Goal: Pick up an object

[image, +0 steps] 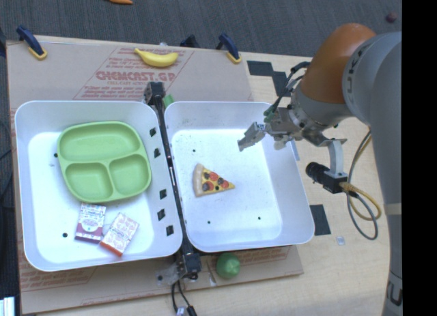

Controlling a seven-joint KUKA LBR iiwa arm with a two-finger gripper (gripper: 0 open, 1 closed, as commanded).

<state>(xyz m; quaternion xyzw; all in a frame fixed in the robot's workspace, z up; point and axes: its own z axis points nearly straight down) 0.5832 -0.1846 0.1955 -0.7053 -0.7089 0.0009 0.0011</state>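
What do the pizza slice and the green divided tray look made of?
The small toy pizza slice in the right bin looks like moulded plastic or rubber, with flat painted toppings. The pale green three-compartment tray in the left bin looks like smooth matte plastic, uniformly coloured with rounded edges.

Both white bins, left bin [27,192] and right bin [287,198], look like smooth plastic w/ a slight sheen. Green divided tray [102,158] is matt plastic. Pizza slice [210,181] and banana [157,56] look like glossy toy plastic. Board [205,69] under the bins is matt brown cardboard w/ red print. Arm's orange band [334,62] is shiny, grey shell smooth. Floor looks like rough dark carpet.
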